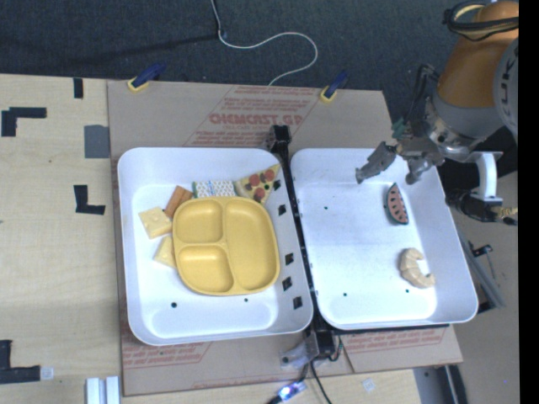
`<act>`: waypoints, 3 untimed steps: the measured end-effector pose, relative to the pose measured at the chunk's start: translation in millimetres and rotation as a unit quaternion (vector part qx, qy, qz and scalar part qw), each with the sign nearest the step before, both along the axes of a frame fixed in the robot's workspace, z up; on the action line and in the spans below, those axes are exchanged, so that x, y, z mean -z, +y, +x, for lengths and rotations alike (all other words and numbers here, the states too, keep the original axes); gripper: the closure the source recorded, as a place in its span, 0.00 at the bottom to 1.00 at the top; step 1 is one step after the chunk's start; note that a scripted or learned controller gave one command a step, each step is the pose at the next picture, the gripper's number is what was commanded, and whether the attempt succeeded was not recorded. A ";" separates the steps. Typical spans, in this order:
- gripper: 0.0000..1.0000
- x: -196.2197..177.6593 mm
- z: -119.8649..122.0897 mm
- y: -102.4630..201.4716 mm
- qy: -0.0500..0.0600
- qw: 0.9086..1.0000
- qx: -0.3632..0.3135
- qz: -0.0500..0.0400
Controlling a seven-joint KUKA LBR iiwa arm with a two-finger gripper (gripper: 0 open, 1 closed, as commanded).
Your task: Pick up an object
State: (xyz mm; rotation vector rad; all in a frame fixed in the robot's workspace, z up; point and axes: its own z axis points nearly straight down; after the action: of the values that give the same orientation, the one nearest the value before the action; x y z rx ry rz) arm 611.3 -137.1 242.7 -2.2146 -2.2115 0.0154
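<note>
We see two white bins, left (135,251) and right (455,276), of smooth plastic with a soft sheen, resting on a matt brown cardboard sheet (244,112) printed in red. The yellow divided plate (226,244) looks like smooth, slightly glossy plastic. Beneath, the desk (50,225) shows a pale wood-look surface, and the floor (101,15) beyond appears a dark, rough carpet. The arm's orange band (476,74) is glossy; the hand (392,168) looks like dull grey metal. The watermelon slice (397,204) and the croissant (414,268) appear matt, seemingly toy plastic.
</note>
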 end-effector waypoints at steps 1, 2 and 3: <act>0.00 -8.6 2.1 0.0 -0.007 1.000 -0.001 -0.001; 0.00 43.1 5.3 9.6 -0.005 1.000 -0.001 -0.001; 0.00 103.0 13.0 9.5 -0.005 1.000 -0.002 -0.001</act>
State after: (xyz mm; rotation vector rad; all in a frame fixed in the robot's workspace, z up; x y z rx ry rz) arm 624.2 -127.7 139.6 -2.2169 -2.2212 0.0070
